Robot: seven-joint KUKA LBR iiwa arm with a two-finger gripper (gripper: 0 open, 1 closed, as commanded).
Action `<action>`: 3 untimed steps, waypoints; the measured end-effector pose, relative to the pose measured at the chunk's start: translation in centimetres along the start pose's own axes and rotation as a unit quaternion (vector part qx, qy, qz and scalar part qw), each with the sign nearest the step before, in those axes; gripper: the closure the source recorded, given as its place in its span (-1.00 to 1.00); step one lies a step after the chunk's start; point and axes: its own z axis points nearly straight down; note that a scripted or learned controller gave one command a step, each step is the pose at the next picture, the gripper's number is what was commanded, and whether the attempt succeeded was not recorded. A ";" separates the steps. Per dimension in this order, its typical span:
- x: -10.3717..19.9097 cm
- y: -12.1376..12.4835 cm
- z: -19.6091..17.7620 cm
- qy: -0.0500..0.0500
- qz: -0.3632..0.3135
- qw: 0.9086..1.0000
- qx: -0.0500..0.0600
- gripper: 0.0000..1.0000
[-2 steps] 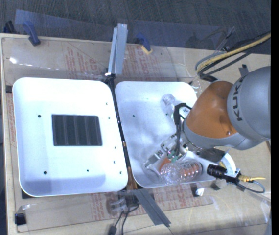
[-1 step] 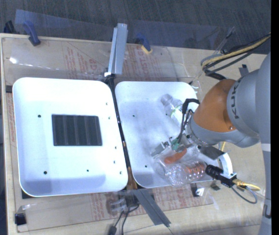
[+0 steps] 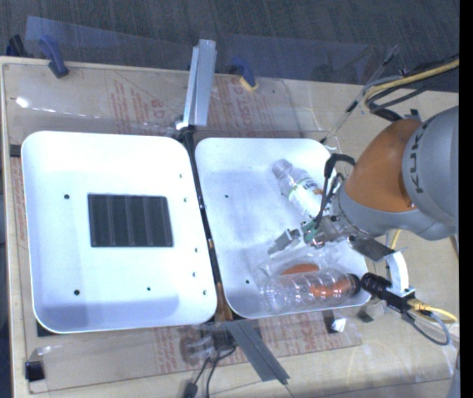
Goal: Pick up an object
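We see the arm (image 3: 402, 181) reaching from the right over the right bin (image 3: 236, 172), its gripper (image 3: 315, 232) low above the bin's lower right part. We cannot tell how the jaws stand, nor whether anything lies between them.

Candidate objects lie together in this bin: a clear bottle (image 3: 290, 181) toward the upper right, and a clear bottle with orange contents (image 3: 307, 287) along the lower edge, with an orange piece (image 3: 301, 269) just above it. The gripper sits between the two bottles, close to both. The left bin (image 3: 46, 222) carries a dark grille (image 3: 130, 220).

We judge the descent onto an object to be in hand. To do it well, we would centre the jaws across a bottle's narrow axis, since clear round plastic may roll or slip, and avoid catching two objects at once.
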 end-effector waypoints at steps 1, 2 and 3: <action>2.8 -1.6 4.5 0.001 0.112 0.994 0.002 -1.00; 0.6 -2.1 0.2 0.001 0.093 0.996 0.002 -1.00; -0.5 2.5 -4.2 0.001 0.093 0.996 0.002 -1.00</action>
